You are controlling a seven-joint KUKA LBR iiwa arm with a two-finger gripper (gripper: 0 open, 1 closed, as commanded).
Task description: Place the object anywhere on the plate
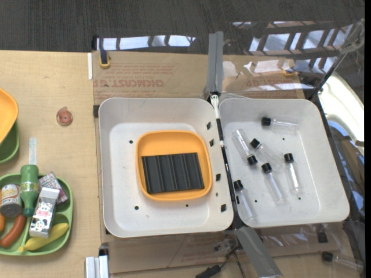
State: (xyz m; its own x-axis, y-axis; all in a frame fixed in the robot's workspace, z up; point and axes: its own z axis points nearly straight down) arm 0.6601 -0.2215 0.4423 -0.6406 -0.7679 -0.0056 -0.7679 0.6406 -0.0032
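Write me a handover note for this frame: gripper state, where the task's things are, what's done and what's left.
Gripper: not in this frame.
Orange plate sits in the left bin, carrying a dark ribbed block.
Right bin holds several clear vials with black caps, scattered and lying flat.
Done: no vial is on the plate.
Left: pick one vial from the right bin and set it anywhere on the plate.

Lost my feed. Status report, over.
Orange plate in left bin, black ridged block on it. Clear vials loose in right bin.
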